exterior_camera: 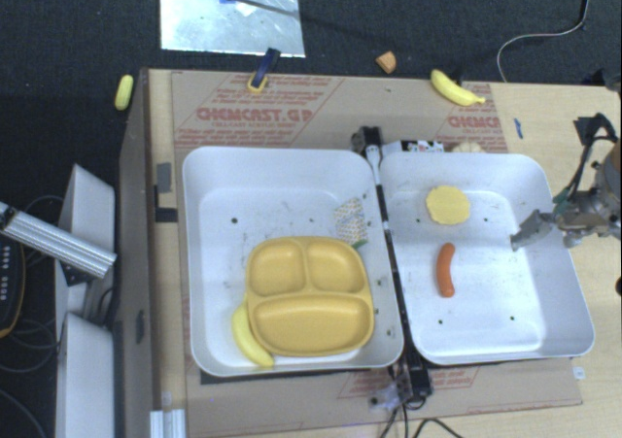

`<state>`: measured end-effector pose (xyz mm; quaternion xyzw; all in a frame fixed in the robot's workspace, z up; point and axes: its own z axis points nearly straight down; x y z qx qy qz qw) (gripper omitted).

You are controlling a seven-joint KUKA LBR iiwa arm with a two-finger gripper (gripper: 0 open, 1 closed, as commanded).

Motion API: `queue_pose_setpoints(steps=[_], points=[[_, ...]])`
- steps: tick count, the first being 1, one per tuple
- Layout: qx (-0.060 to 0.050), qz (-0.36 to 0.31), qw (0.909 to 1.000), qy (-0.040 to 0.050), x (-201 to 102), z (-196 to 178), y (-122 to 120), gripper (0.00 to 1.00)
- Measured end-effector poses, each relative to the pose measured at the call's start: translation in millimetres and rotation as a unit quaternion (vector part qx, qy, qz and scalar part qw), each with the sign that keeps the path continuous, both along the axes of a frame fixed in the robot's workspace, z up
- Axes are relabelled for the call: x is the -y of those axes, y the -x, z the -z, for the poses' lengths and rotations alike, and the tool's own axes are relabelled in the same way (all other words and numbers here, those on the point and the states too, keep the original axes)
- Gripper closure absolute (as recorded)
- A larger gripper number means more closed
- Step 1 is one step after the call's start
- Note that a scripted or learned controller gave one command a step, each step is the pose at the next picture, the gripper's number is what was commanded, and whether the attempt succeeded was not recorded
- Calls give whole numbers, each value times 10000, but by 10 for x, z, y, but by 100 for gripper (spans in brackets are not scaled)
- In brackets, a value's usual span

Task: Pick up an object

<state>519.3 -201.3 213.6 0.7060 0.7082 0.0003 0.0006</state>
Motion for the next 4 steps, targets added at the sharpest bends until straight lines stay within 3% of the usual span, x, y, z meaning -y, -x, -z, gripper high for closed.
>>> queue_pose_setpoints(steps=[1,2,3,4], points=[[-17,0,10000,-9,-562,1216,-106,0],[9,1,10000,0,-1099,1287,-679,0],[12,-10,10000,2,-1042,1283,-1485,0],[21,-34,10000,10,-1038,1172,-1493,100]])
